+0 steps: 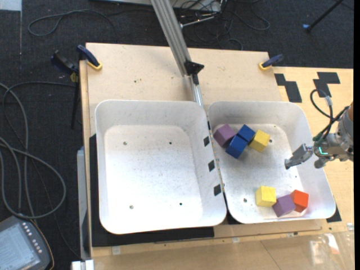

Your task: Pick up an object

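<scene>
Presently we log the approach step: nothing is lifted yet. Our end effector (297,158) hangs over the right-hand bin (292,112), near that bin's right wall, reaching in from the desk's (140,72) right edge. Whether it is apart or together we cannot tell from this angle, and we see no block in it.

Candidates all lie in the right-hand bin. Toward its far left corner: a purple block (224,134), two blue blocks (241,140) and a yellow block (259,141), packed touching one another. Toward its near right corner: a second yellow block (265,196), a second purple block (283,205) and an orange block (300,199), also bunched.

Our judgement: the near cluster is closest. The next move calls for centring over one block, likely the near yellow one with its free left side, then descending squarely so neighbours aren't nudged.
</scene>
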`<state>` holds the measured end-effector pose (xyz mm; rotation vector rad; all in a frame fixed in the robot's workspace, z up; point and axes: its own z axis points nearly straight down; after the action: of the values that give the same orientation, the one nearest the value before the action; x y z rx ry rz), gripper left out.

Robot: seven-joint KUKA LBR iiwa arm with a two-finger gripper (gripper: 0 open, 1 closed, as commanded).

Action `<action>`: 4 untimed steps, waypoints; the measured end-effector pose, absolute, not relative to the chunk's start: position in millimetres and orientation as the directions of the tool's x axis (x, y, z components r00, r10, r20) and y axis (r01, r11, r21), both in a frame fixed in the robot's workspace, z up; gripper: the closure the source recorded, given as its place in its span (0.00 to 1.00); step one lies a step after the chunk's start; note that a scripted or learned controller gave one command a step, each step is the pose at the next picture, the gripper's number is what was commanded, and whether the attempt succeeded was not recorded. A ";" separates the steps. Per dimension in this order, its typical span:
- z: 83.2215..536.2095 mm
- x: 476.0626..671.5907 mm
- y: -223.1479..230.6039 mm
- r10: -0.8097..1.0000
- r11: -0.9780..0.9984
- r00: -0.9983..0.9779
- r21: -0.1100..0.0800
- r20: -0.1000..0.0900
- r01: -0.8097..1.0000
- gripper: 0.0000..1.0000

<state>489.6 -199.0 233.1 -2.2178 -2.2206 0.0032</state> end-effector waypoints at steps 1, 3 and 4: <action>234.9 490.4 -199.0 1.000 0.000 0.000 0.000 0.000 1.000 0.00; 148.5 491.6 -198.9 1.000 -0.001 0.001 -0.004 0.001 1.000 0.00; 95.1 490.9 -198.2 1.000 -0.001 0.001 -0.004 0.001 1.000 0.00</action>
<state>490.9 -198.2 95.1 -2.2200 -2.2175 0.0031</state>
